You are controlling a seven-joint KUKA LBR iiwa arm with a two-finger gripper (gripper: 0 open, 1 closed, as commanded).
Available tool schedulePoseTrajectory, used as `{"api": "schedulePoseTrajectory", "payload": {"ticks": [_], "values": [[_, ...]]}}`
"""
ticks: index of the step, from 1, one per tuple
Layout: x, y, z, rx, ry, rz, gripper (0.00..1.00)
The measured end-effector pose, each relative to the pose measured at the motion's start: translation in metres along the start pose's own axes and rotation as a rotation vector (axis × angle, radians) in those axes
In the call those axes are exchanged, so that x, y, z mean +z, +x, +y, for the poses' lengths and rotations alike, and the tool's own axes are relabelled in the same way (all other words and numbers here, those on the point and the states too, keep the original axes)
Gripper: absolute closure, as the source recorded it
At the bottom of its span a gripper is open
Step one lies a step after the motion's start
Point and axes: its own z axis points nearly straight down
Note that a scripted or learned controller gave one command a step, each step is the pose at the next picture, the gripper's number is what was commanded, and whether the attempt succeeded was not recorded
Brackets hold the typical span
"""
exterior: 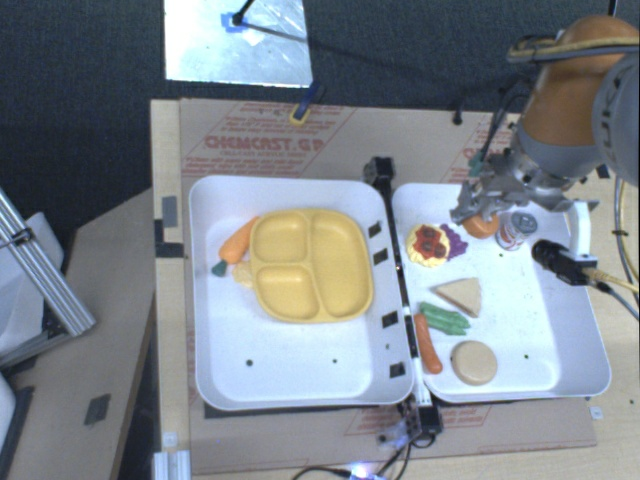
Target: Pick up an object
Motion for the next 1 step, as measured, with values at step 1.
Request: {"api": "schedulePoseTrajectory", "payload": {"ticks": [1], "values": [[0.0060,0.0132,-0.0038,-0.002,0.003,0.000,1.00]]}}
